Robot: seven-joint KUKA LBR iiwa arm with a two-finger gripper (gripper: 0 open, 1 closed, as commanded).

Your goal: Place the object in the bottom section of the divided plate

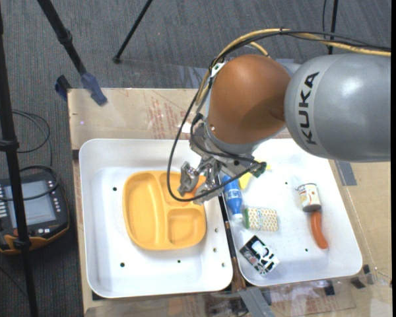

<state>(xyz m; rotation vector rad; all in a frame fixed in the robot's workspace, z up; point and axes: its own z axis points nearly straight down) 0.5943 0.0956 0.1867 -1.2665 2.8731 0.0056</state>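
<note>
A yellow divided plate [152,210] lies in the left white bin [102,177], with one large section on its left and two small sections on its right. The small section nearest the view's bottom [185,228] has nothing in it. My gripper [197,185] hangs over the plate's right rim, at the upper small section, under the orange-brown wrist. I cannot make out any object in it. Part of the plate's upper right is hidden by the gripper.
The right bin [343,243] holds a blue bottle [234,202], a yellow item [258,171], a green patterned packet [261,218], a black-and-white box [259,255], a small white jar [308,195] and an orange carrot-like piece [319,232]. The arm's big grey body covers that bin's far side.
</note>
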